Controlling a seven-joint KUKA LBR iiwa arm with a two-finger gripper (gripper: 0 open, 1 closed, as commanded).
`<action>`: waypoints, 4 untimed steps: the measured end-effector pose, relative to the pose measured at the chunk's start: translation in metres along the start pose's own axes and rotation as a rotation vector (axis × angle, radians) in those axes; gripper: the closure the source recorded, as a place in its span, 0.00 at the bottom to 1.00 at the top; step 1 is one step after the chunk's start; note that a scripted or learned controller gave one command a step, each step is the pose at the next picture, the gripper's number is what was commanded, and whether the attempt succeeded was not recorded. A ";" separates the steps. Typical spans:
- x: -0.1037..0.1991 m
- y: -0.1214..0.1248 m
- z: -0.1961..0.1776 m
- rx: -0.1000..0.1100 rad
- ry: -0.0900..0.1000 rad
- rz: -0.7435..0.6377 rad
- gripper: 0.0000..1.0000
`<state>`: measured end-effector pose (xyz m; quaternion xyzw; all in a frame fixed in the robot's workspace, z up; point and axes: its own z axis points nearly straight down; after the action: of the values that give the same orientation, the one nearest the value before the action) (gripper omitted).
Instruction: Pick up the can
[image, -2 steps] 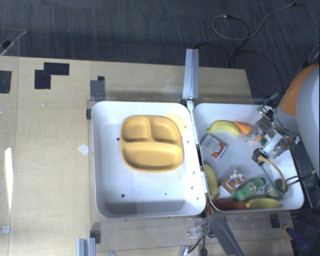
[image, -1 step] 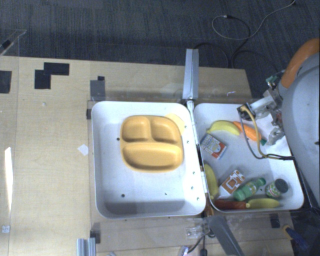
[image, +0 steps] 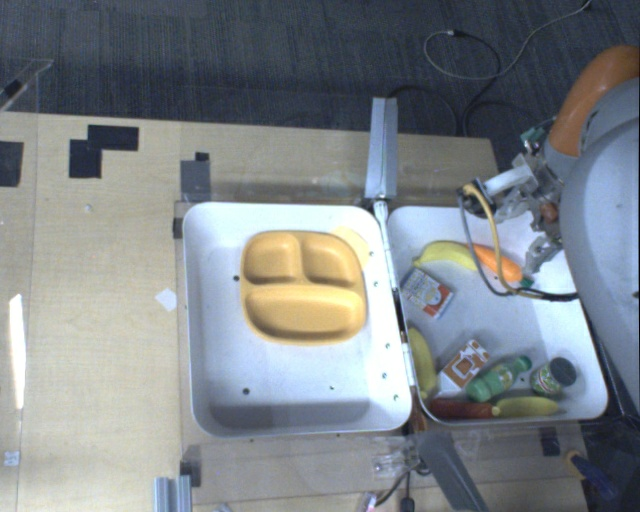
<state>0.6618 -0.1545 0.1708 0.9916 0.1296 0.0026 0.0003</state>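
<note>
Arm (image: 600, 200) cut off by right edge, covering the right bin's (image: 500, 420) far corner; claw fingers hidden; can (image: 553, 377) label illegible.

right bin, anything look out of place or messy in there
Nothing spilled or damaged. The right white bin is cluttered: the small round can stands in its near right corner, beside a green plastic bottle lying on its side.

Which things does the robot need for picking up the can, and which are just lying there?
For the job:
- can, in the right bin's near right corner
- gripper, over the right bin's far right side

Just lying about:
- yellow tray in the left bin
- bananas
- carrot
- green bottle
- two small cartons
</note>
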 end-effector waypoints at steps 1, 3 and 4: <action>0.008 -0.036 -0.044 0.000 0.000 -0.001 0.00; -0.104 -0.087 -0.097 0.001 -0.002 0.054 0.00; -0.084 -0.039 -0.108 0.001 -0.002 0.054 0.00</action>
<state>0.5701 -0.1383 0.2787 0.9947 0.1026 0.0016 0.0001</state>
